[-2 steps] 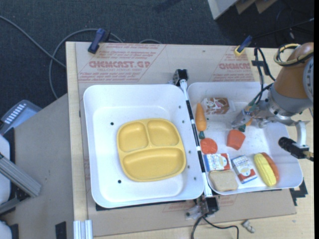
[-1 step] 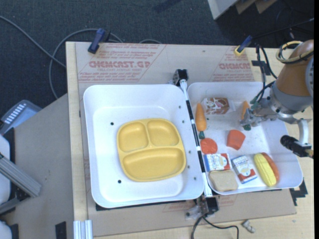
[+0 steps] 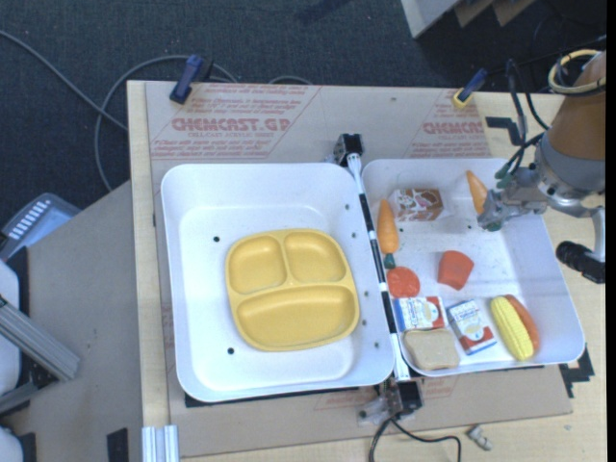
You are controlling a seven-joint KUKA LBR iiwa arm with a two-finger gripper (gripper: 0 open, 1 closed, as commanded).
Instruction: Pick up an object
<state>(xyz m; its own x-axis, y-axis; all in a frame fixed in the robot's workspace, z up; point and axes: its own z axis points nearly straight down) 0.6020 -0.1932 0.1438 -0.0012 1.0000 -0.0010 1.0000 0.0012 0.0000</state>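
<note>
Progress looks nil so far: your gripper (image 3: 493,218) hovers low at the right bin's (image 3: 568,306) far edge, just beside the orange carrot piece (image 3: 476,191). Nothing shows between the fingers, and you cannot tell if they're apart or together

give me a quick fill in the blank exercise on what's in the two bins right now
1. The yellow divided plate lies in the ____ bin of the view.
2. That plate has ____ compartments.
3. The corn cob lies in the near right corner of the ____ bin.
4. The gripper hovers over the ____ bin.

Missing words: left; three; right; right
</note>
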